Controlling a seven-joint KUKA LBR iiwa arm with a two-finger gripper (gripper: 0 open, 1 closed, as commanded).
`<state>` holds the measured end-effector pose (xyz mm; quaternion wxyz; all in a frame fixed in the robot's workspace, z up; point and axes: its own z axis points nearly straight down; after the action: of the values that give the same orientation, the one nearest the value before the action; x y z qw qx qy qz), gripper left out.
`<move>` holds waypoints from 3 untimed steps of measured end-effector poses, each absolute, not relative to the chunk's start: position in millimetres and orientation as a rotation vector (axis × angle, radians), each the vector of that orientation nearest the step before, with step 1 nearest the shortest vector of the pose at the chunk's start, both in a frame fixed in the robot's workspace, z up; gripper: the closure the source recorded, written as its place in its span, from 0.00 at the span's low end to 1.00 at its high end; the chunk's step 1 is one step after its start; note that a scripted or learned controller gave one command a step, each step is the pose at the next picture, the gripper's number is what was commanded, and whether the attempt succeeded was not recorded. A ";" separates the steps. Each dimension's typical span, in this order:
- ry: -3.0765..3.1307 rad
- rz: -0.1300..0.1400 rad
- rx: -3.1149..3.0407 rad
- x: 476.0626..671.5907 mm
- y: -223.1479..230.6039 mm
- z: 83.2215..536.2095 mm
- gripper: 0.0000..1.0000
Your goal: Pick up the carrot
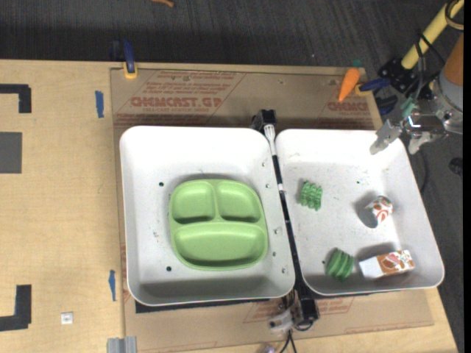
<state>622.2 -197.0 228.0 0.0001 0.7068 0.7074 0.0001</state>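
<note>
carrot (349,84) — on cardboard, beyond right bin (423,197) | gripper (398,136) jaws apart — empty

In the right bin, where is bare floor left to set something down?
In the right bin, bare floor lies along the far wall and between the green block and the small ball. The near edge is crowded: green roll beside carton.
</note>
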 end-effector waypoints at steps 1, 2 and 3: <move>2.352 0.002 2.075 650.6 -171.8 404.1 0.00; 2.320 0.000 2.119 620.2 -107.9 259.3 0.00; 2.454 0.001 1.956 667.1 -123.1 362.1 0.00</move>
<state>667.1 -123.1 362.1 0.0018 0.6234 0.7819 0.0005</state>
